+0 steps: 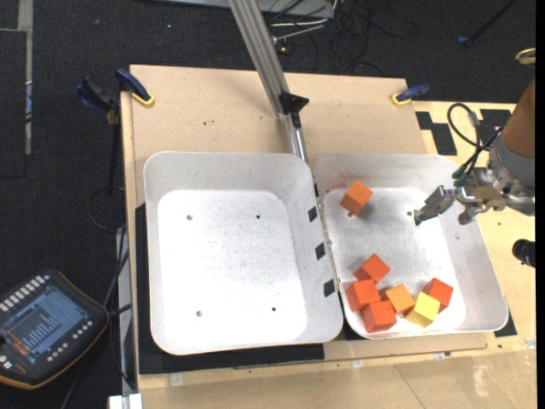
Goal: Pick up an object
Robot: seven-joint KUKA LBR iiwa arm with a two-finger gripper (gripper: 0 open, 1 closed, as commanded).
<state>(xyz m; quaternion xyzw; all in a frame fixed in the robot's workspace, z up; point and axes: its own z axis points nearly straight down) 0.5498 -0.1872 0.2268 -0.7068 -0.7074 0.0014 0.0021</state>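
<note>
Dark carpet floor [60, 100]; tan wooden bench [221, 109]; cables [341, 32]; teach pendant [43, 326].

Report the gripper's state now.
Gripper: open, holding nothing, over the right bin, apart from the blocks.

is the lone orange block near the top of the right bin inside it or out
Inside. The orange block rests on the right bin's floor, within its rim, apart from the cluster below.

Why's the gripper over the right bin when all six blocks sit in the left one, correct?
Not quite: the blocks lie in the right bin, not the left bin. The camera view shows it, with the gripper over the right bin.
</note>
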